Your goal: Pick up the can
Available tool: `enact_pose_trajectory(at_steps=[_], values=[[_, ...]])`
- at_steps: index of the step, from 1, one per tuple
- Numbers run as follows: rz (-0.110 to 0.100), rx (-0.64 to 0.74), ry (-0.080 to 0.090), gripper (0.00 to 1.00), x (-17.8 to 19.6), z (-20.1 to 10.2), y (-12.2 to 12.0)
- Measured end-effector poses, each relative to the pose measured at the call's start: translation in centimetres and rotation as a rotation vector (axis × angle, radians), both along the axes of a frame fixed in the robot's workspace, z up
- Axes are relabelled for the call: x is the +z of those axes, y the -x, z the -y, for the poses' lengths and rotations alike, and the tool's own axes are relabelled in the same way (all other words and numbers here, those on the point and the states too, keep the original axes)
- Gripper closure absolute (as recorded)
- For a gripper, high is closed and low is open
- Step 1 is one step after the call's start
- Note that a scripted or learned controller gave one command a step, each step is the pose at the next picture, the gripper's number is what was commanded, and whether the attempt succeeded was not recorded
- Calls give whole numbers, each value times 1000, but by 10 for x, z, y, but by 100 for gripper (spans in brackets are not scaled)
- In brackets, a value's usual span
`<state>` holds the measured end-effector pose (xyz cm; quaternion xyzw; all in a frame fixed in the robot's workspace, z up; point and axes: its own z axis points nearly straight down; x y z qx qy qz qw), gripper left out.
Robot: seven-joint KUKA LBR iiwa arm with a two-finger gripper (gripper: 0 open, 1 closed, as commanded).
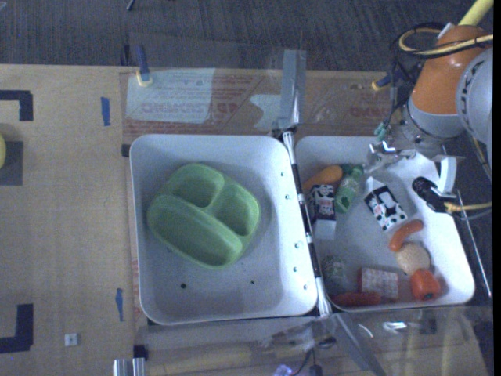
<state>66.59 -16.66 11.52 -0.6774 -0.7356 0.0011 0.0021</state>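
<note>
A small greyish-green can [334,270] stands near the front left corner of the right bin [462,245], beside the wall between the bins. My gripper [382,157] hangs over the back of that bin, well behind the can and to its right, with nothing visibly held. It sits just above a green bottle [350,186] and a black-and-white box [385,208].
The right bin also holds an orange carrot [324,175], a black-and-white carton [323,203], an orange sausage [405,234], a beige ball [412,258], a red pepper [425,283], a red box [378,279] and a red chili [357,298]. A green divided plate [205,214] lies in the left bin [149,288].
</note>
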Motion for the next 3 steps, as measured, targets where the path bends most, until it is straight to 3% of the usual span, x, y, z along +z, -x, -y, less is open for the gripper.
enact_pose_trajectory(at_steps=[1,3], values=[[0,-12,0,100,2,-13,0],[4,10,2,100,2,11,-1]])
